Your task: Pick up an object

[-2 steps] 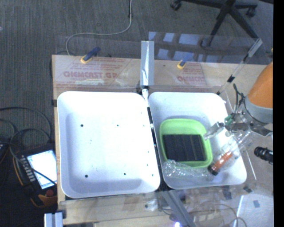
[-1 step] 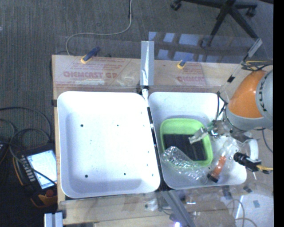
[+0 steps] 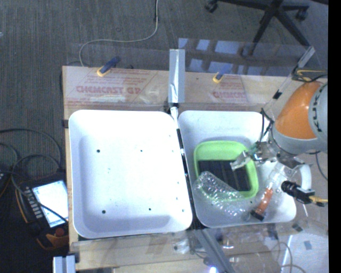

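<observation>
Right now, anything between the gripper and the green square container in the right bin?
Nothing visible. The gripper is at the green square container top right rim, over its dark interior. A clear crinkled plastic piece overlaps its lower left edge, away from the gripper. An orange tube lies beside it.

Landmark: the metal post (image 3: 176, 77) standing at the far edge of my bench, where the two bins meet.
Left clamp: a blue and yellow clamp (image 3: 108, 66) to the left of the post.
Right clamp: a smaller yellow clamp (image 3: 218, 78) just right of it.
Cable: a thin white cable (image 3: 122, 40) loops on the floor beyond the post.
Tablet: a lit tablet (image 3: 49, 201) on the floor, far left and nearer than the post.
Chair base: dark legs (image 3: 266, 16) far right beyond it.
</observation>
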Controlling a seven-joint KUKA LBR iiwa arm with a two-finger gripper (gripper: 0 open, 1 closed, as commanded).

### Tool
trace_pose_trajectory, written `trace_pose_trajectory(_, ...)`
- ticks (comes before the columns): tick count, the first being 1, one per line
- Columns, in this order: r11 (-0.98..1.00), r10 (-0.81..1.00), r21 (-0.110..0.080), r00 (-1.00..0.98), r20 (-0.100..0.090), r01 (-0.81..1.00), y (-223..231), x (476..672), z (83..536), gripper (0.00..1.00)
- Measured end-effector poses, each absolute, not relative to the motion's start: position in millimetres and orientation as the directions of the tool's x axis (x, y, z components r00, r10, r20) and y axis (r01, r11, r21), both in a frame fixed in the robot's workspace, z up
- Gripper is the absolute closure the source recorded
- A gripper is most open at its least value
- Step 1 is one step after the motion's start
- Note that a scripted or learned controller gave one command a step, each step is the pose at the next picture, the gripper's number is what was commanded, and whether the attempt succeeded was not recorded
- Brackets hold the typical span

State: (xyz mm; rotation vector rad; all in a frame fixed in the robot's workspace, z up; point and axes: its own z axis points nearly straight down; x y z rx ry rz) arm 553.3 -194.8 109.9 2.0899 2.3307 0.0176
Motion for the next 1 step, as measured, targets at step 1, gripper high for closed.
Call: trace_pose_trajectory(1,0.104,0.994,0.019,-0.103,-0.020,0.994,-140.5,540.2,212.5,1.00)
